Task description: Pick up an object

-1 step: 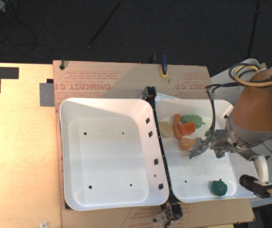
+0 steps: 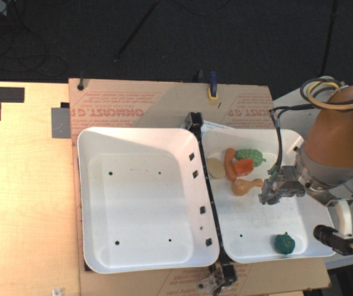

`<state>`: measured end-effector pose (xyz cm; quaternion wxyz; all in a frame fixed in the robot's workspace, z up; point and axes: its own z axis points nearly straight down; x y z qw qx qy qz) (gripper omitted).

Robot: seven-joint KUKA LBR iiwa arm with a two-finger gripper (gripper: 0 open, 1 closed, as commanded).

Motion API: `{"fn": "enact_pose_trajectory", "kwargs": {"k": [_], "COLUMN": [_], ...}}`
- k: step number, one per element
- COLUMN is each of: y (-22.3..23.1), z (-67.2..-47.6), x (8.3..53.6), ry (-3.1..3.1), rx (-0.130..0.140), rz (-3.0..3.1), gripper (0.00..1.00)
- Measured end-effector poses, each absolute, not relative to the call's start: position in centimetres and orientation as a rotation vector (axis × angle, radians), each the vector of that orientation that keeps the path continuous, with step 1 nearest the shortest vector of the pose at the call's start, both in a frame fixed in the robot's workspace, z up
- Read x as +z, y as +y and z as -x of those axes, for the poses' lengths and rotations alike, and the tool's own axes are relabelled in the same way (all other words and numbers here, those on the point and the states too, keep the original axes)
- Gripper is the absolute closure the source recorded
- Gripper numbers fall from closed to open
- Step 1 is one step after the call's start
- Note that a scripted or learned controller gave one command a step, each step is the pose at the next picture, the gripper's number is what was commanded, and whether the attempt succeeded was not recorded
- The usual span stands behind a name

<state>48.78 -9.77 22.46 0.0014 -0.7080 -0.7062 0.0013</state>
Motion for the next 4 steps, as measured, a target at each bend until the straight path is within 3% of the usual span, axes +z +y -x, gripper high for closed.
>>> {"fn": "enact_pose_trajectory", "kwargs": {"k": [1, 3, 4], "y": [-17.1, -17.1, -9.9], "z": [-47.4, -47.5, -47.8], "x": [19.0, 21.1, 36.2], "ry": [-2.212, -2.207, -2.236], "rx": [0.007, 0.004, -0.016], "rz": [2.224, 2.229, 2.220], "gripper": [1.00, 1.00, 1.00]}}
